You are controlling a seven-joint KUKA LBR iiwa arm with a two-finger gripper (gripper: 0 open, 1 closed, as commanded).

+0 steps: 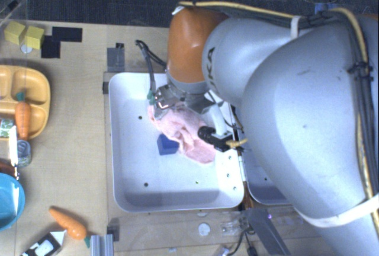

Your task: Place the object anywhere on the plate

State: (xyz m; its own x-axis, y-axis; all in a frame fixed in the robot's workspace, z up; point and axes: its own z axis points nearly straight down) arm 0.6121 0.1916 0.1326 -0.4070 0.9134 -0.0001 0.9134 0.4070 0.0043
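Grey and orange-banded, the arm fills the frame's right and bends down into the left bin (pixel 127 192), its gripper (pixel 169 101) low over the pink plate (pixel 192 139) at centre. A small blue object (pixel 167 145) lies at the plate's left edge.

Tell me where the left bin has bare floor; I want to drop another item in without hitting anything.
Free: the front strip of the left bin, below the blue block, and its left side. Crowded: the back right, where the pink cloth lies under the arm's wrist.
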